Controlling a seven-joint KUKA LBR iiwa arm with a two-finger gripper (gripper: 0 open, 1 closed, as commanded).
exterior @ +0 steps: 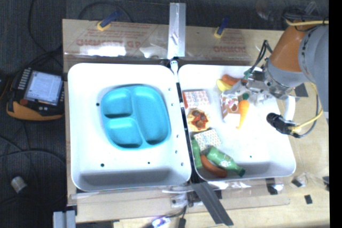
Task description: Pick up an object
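Camera view: gripper (251, 88) low in the right bin (267, 152), finger state cannot be told. Carrot (242, 111) lies just below and slightly left of it, long axis near vertical in frame; white packet (230, 105) beside it on the left.

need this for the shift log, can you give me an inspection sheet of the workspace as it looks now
surface: bench bears two white bins side by side, left bin and right bin.
job's things: in the right bin, a carrot, a white packet, a yellow and orange toy, small printed cards and a green bottle near the front.
clutter: blue divided tray in the left bin.
grippers: gripper hangs over the right bin's back right, above the carrot; grip cannot be judged.
cables: yellow cable loops off the arm's wrist.
surroundings: dark carpet; a screened device on the floor at left.
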